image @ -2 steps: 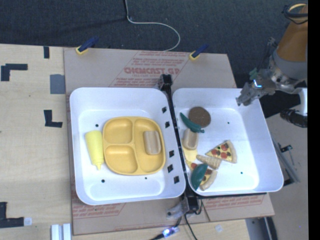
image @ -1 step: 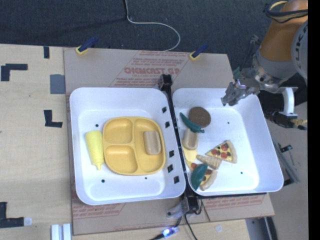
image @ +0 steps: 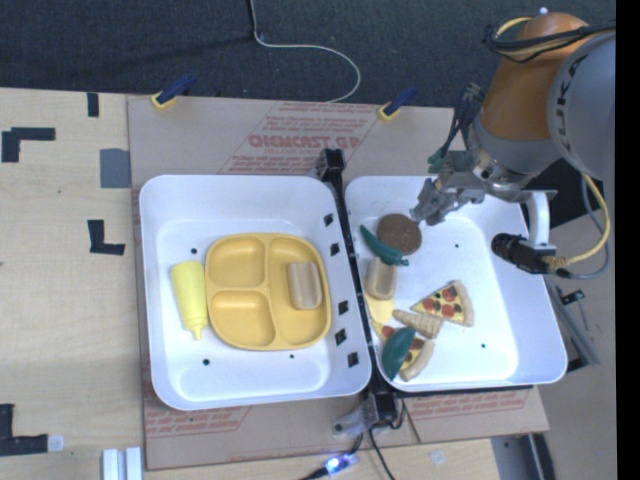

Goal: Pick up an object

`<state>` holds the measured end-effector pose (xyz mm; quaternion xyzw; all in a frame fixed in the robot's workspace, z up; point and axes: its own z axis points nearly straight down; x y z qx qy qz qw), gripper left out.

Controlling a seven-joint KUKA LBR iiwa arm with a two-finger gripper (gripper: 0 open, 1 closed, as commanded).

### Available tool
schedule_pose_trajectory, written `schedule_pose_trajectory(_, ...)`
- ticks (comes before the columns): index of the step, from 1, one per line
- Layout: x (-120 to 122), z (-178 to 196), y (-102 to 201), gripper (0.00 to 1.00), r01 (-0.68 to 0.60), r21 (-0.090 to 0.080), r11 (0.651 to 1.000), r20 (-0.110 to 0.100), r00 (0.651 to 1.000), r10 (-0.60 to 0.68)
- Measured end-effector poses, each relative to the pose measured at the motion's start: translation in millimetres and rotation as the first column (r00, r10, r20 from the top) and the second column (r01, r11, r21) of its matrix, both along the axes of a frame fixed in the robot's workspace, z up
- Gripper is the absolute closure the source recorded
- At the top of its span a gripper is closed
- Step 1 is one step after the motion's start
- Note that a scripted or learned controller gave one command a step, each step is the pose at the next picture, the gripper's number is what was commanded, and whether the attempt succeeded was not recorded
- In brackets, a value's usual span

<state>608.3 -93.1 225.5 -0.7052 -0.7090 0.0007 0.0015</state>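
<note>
A: Your bench first: pale wood under a cardboard sheet (image: 300,138), dark carpet beyond. Near edge?

B: Closest to you in the right bin (image: 520,338), a teal piece on a tan one (image: 405,353), then the pizza slice (image: 447,305). In the left bin (image: 170,268), the yellow divided plate (image: 265,290) with a tan roll (image: 304,285) in its right compartment and a yellow bottle (image: 188,296) just beside it.

A: Further back?

B: A tan cylinder (image: 380,278), then the brown disc (image: 399,233) with a green strip (image: 382,246) touching it. Your gripper (image: 432,206) hangs just beside the disc, nothing between the fingers; apart or together, you cannot tell.

A: Risks?

B: The disc looks the likeliest target. It lies flat and low, so your fingers may skate over it. The strip and the divider wall (image: 345,268) crowd it; you may nudge instead of grip.
</note>
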Motion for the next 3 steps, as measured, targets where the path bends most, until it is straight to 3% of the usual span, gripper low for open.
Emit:
schedule_pose_trajectory(1, -1, 7, 48, 1.0, 0.0, 0.0, 1.0, 0.001, 1.0, 0.0)
schedule_pose_trajectory(2, -2, -12, 85, 1.0, 0.001, -0.001, 1.0, -0.001, 1.0, -0.001)
schedule_pose_trajectory(3, 0, 9, 86, 1.0, 0.004, -0.001, 1.0, 0.003, 1.0, -0.004)
